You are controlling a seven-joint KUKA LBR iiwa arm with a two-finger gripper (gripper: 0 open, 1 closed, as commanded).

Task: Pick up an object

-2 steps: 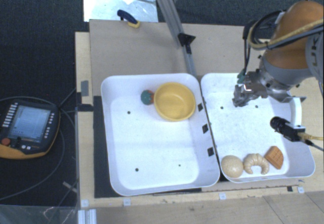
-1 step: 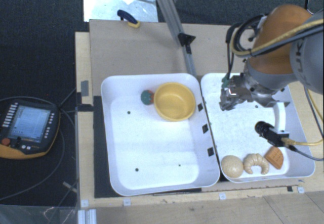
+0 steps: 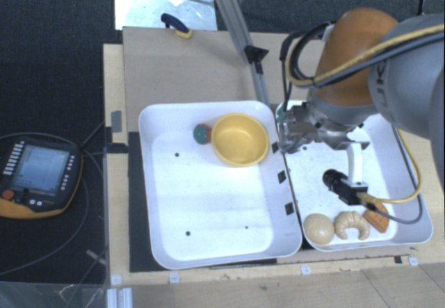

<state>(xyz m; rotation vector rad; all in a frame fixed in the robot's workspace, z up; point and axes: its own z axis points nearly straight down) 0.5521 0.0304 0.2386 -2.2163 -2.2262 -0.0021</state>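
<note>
On the left, a white bin [image 3: 208, 230] holds a yellow bowl [image 3: 240, 138] with a small green ball [image 3: 201, 133] touching its side. Further right, the gripper [image 3: 288, 134] hangs over the second bin's [image 3: 410, 230] edge, and I cannot tell its grip. A round bun [image 3: 319, 228] and croissant [image 3: 352, 224] lie near the front wall, likely easy to pick.

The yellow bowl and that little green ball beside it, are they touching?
Touching, as far as the camera view shows: the green ball sits tight against the yellow bowl at its left rim, with no white bin floor between them.
</note>
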